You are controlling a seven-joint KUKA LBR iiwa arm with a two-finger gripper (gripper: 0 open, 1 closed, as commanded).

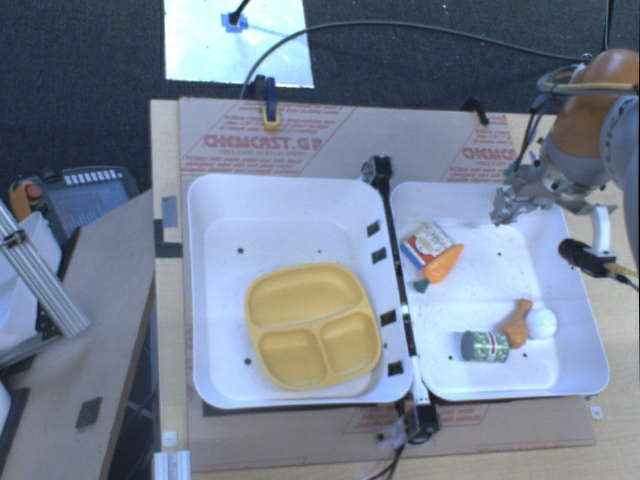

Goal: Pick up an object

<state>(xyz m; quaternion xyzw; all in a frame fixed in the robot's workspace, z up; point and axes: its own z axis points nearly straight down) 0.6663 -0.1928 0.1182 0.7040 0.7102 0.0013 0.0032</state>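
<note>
Two white bins sit side by side on the tabletop [170,148]. The left bin [220,218] holds a yellow tray [312,323] with three parts, close to the bin's front edge.

The right bin [575,358] holds the small things. A toy carrot [442,264] lies near the bin's left edge, tilted, and it touches a small snack packet [428,239] just behind it. A little green can [485,346] lies on its side near the front edge. Right beside it is a toy drumstick [517,322], and a white ball [541,322] touches the drumstick on the side toward the bin's right edge.

The grey arm [590,128] with the orange band comes in from the right. Its gripper [512,205] hangs over the back edge of the right bin, well apart from all the toys. Nothing is in the gripper. I cannot tell how wide it is set.
</note>
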